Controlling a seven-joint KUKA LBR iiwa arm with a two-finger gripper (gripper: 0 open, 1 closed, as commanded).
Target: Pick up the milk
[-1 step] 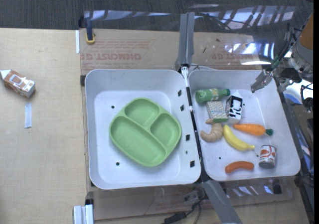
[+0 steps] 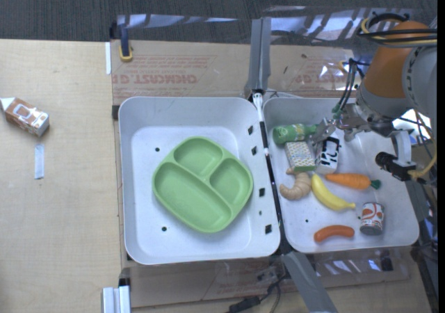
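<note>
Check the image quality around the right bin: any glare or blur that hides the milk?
Camera view: glare streaks on the clear panels behind the bins; even light inside the right bin, soft shadows. The milk carton is small and slightly blurred beside the gripper; the banana and carrot read sharply.

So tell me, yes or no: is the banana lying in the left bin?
No, the banana lies in the right bin, between the croissant and carrot.

Tray (image 2: 201,185) in left bin (image 2: 135,165); banana (image 2: 329,193) in right bin (image 2: 403,225).
</note>
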